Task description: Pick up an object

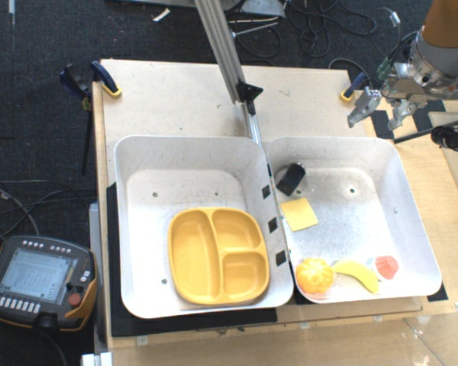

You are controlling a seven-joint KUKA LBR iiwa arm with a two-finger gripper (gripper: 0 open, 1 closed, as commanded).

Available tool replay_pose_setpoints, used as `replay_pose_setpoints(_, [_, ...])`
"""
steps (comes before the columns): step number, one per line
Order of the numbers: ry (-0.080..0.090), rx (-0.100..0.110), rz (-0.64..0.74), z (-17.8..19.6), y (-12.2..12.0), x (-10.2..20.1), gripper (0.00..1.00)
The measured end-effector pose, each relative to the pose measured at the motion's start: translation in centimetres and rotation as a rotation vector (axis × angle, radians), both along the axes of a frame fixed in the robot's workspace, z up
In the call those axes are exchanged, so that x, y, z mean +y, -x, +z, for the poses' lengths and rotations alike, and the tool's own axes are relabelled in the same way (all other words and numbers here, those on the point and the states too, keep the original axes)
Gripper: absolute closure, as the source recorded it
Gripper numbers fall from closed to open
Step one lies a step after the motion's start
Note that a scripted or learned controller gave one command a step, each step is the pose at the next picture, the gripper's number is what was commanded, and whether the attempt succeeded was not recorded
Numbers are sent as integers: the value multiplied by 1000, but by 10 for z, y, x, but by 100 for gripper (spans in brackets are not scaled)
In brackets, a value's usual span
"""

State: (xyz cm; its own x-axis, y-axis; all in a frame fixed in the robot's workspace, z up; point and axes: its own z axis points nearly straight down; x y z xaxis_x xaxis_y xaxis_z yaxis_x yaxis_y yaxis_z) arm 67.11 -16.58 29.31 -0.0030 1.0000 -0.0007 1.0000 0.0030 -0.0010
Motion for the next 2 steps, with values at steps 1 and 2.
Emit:
replay_pose_setpoints(1, [0, 0, 0, 0, 0, 0, 0])
replay_pose_setpoints(2, [0, 4, -4, -48, 6, -7, 0])
